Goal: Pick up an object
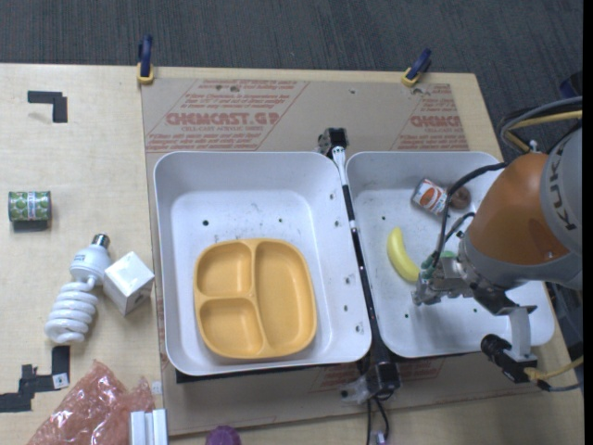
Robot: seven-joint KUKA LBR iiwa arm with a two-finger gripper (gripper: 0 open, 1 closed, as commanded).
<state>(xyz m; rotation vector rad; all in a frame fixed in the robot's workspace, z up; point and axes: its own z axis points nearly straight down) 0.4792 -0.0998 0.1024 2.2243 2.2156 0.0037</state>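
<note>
A yellow banana (401, 254) lies in the right bin (389, 332), toward its left side. A small red-and-white can (429, 196) rests near that bin's back wall. My gripper (428, 290) reaches down into the right bin just right of the banana's lower end, below the arm's orange band (519, 221). Nothing is visibly held by it. A yellow divided plate (255, 297) sits in the left bin (176, 211).
Left of the bins, on the bench, lie a spiral light bulb (77, 293), a white cube (129, 282), a small green can (30, 206) and a pink mesh bag (88, 406). Cables run along the arm's right side.
</note>
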